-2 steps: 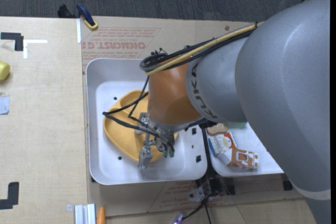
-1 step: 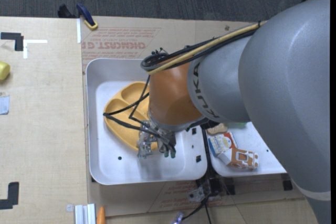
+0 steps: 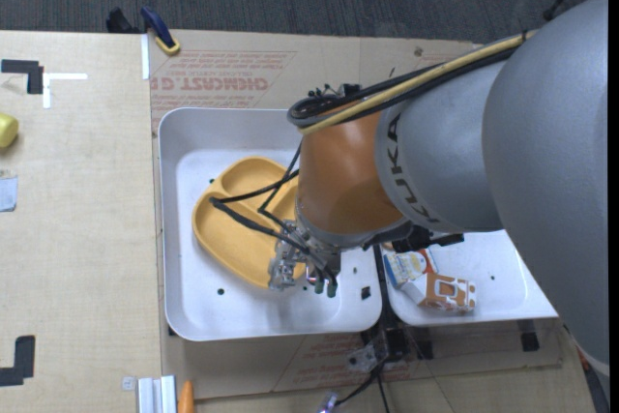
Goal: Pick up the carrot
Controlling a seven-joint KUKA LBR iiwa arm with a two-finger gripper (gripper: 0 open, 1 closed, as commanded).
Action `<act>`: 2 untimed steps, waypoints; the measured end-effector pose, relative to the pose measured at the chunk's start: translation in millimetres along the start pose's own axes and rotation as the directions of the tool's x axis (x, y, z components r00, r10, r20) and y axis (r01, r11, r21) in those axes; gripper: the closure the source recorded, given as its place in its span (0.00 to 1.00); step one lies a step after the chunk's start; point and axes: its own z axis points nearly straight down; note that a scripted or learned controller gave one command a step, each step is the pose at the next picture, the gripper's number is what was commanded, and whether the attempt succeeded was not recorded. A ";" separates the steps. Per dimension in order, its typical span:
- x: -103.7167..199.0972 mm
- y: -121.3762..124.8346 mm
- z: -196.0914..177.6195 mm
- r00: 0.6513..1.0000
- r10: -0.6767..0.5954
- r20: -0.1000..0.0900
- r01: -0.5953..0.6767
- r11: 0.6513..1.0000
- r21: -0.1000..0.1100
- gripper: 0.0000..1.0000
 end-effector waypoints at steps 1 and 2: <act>-5.0 -23.4 -81.6 0.977 0.214 0.003 -0.214 0.977 -0.002 1.00; -42.3 -2.4 42.0 1.000 -0.020 0.001 0.020 1.000 -0.001 1.00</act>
